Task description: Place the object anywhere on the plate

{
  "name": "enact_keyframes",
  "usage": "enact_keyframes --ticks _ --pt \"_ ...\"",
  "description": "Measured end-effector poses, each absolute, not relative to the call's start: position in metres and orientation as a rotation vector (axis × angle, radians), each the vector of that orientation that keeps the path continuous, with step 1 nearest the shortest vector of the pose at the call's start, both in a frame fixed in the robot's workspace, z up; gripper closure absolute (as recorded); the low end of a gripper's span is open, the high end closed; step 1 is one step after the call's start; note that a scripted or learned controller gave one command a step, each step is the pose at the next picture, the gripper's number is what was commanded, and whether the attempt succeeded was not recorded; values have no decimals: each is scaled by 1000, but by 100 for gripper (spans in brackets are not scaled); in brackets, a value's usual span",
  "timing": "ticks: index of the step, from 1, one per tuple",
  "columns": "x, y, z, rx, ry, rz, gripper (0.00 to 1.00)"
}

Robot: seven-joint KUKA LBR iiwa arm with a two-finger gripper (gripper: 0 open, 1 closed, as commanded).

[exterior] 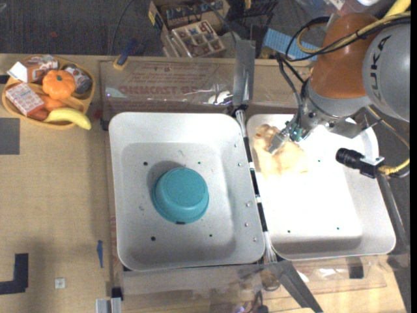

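A teal round plate (pixel 181 194) lies in the middle of the left bin (pixel 130 142). A pale beige, soft-looking object (pixel 281 160) lies in the far left corner of the right bin (pixel 339 227), close to the wall between the bins. My gripper (pixel 283 142) reaches in from the right and hangs low over the far part of that object, touching or nearly touching it. The grey wrist with its orange band (pixel 345 44) hides the bin's far right corner. The plate is well to the left of the gripper, across the divider.
A wicker dish of toy fruit (pixel 47 96) sits on the bench at the far left. A clear plastic panel (pixel 169 87) stands behind the left bin. A black cable fitting (pixel 355 158) juts from the arm over the right bin.
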State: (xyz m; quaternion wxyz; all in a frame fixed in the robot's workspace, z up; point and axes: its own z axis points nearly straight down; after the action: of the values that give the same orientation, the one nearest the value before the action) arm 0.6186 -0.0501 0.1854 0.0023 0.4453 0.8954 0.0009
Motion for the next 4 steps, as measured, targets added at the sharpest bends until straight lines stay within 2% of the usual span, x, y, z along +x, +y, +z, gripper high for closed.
enact_keyframes --ticks 1,2,3,4 --pt "620 -52 226 1399 2808 2 100" --pt "600 -5 216 818 3031 2 100" --pt "589 47 215 204 3132 3 100" --pt "560 89 217 5 3139 2 100"
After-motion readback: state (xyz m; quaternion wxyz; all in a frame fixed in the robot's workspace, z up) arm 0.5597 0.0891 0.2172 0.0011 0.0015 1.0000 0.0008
